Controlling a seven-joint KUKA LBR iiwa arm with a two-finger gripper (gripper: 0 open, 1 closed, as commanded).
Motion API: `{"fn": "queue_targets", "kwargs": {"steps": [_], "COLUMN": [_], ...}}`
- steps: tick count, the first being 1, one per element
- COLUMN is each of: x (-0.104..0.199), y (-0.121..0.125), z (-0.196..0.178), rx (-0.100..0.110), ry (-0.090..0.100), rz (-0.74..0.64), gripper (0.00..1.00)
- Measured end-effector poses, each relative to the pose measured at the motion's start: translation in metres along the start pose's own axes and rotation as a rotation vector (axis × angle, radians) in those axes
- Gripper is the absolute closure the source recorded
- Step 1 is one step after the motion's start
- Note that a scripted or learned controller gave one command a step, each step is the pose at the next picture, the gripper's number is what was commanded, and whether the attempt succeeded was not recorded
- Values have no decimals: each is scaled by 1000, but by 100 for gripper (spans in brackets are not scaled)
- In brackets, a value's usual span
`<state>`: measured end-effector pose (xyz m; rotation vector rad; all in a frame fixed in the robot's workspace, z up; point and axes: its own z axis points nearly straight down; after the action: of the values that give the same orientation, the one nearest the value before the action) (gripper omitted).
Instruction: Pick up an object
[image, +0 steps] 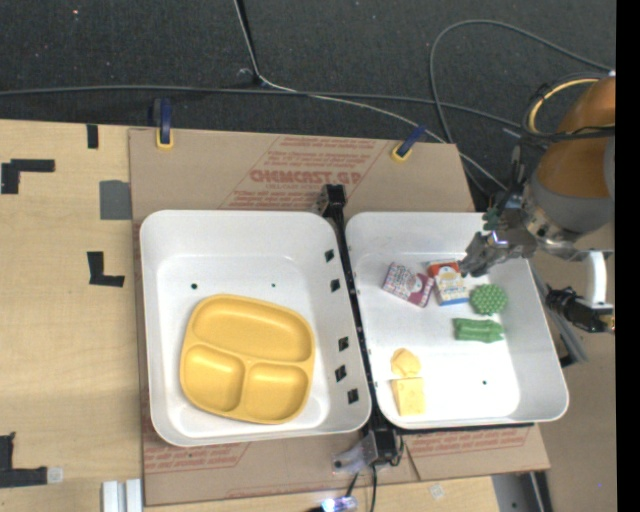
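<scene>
The right bin (520, 400) holds several small objects: a purple-and-white packet (407, 283), a small box with red and blue print (449, 283), a round green textured piece (489, 298), a green elongated piece (477, 330) and a yellow wedge-shaped piece (406, 382). My gripper (478, 256) reaches in from the right and hangs over the bin's upper right part, its tip just above and right of the small box. The arm's grey wrist and orange band (585, 110) sit behind it. Nothing shows between the fingers.
The left bin (160, 260) holds a yellow divided tray (248, 358). A black divider (345, 300) runs between the bins. Both bins rest on a cardboard sheet (300, 170) clipped to the wooden bench. Cables (450, 60) loop above the bins.
</scene>
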<state>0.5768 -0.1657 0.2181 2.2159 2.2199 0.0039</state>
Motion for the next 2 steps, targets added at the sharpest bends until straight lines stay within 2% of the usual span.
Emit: {"fn": "queue_targets", "kwargs": {"steps": [1, 2], "x": [0, 57], "y": [0, -13], "z": [2, -7], "rx": [6, 6], "ry": [2, 3], "rz": [1, -4], "gripper": [100, 100]}}
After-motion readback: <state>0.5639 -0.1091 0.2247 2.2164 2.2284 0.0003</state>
